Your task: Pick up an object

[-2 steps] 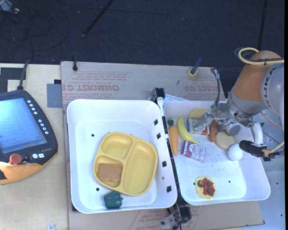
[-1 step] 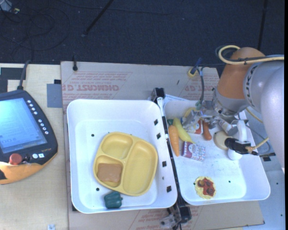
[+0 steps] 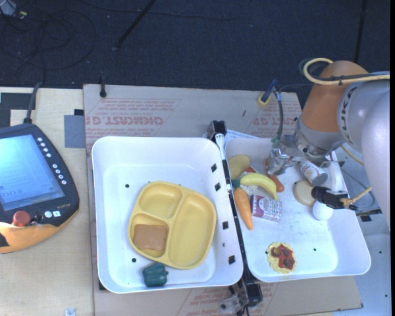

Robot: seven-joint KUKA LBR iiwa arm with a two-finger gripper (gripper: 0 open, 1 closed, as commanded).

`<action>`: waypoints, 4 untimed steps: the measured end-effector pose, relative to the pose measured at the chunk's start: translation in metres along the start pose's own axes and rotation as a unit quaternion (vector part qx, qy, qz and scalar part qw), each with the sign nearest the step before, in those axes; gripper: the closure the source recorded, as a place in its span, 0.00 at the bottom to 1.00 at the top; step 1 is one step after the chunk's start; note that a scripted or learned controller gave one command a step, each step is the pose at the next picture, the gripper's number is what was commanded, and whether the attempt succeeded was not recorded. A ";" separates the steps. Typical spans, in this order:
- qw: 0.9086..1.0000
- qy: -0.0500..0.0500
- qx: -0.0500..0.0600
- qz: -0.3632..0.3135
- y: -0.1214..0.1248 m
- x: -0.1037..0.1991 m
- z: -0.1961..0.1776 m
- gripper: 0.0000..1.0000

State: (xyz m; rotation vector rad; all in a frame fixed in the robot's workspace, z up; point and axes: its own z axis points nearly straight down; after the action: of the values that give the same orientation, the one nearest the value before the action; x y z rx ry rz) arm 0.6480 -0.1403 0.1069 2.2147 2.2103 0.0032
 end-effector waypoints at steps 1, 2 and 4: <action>1.000 0.000 0.001 0.000 -0.001 0.000 0.001 0.00; 1.000 0.008 -0.001 -0.003 0.002 -0.033 0.011 0.00; 1.000 0.004 0.006 -0.001 -0.012 0.012 -0.018 1.00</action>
State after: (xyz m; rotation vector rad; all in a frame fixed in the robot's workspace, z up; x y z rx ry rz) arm 0.6357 -0.1281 0.1243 2.2220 2.2238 -0.0016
